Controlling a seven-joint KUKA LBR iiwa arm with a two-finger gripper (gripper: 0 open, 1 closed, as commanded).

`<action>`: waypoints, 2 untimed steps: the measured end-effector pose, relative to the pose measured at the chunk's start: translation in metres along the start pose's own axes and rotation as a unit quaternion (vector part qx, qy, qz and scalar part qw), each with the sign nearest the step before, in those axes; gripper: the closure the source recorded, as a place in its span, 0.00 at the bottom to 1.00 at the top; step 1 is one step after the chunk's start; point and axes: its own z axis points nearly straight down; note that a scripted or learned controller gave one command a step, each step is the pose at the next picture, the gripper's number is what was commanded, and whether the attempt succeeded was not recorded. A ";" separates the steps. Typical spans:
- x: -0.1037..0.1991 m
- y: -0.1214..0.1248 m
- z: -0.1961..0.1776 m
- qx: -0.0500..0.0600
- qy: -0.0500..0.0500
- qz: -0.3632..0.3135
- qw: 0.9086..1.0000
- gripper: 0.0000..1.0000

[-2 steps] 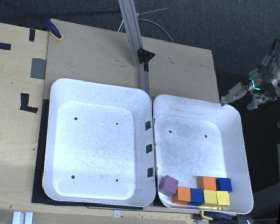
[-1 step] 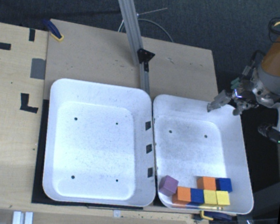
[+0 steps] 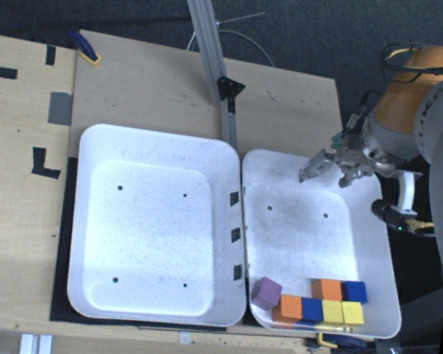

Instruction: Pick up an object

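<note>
Right bin [image 3: 373, 259], near corner: a cluster of small cubes — purple block [image 3: 267, 291] apart at the left, then orange block [image 3: 291, 306], blue block [image 3: 312, 308] and yellow blocks [image 3: 342, 313], touching in rows. The gripper [image 3: 332, 172] (fingers spread, nothing between them) hangs over the bin's far rim, well apart from the cluster.

The grey arm reaches in from the right, its tool [image 3: 330, 173] spread apart.
</note>
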 end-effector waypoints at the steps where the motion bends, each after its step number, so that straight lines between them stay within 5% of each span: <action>1: 0.037 0.017 0.008 -0.003 0.000 -0.001 1.000 0.00; 2: 0.024 0.004 0.007 -0.002 -0.001 0.002 1.000 0.00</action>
